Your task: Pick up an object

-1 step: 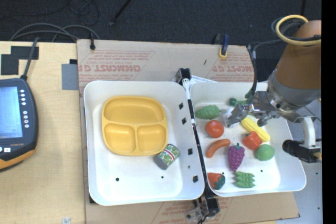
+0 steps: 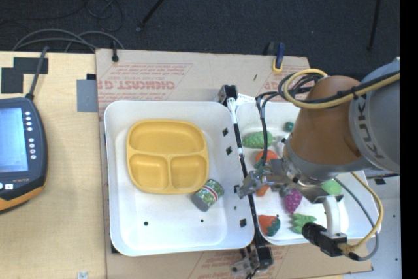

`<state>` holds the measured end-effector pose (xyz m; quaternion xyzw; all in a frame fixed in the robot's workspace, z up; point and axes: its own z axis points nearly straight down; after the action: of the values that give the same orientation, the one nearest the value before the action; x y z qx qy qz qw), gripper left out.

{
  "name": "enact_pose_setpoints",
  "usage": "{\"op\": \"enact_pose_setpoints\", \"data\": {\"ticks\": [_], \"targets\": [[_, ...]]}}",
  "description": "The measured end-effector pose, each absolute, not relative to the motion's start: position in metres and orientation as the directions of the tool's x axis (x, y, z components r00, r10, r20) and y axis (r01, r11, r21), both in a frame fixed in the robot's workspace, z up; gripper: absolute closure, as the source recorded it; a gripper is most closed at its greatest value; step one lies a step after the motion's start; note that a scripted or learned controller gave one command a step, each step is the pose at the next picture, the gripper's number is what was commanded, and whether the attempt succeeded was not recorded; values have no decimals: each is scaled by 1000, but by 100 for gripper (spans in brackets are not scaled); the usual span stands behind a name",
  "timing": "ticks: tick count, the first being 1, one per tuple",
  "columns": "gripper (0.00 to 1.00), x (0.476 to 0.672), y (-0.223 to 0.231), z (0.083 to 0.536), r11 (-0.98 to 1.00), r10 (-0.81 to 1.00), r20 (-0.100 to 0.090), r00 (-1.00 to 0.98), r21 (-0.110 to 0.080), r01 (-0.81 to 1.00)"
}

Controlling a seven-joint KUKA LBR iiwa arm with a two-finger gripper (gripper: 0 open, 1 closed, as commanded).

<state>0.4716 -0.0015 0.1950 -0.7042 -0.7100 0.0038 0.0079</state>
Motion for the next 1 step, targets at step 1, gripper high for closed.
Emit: {"op": "enact_pose_setpoints", "data": {"ticks": [1], "targets": [[100, 475, -8, 206, -3, 1000, 1, 3, -14, 1000]]}}
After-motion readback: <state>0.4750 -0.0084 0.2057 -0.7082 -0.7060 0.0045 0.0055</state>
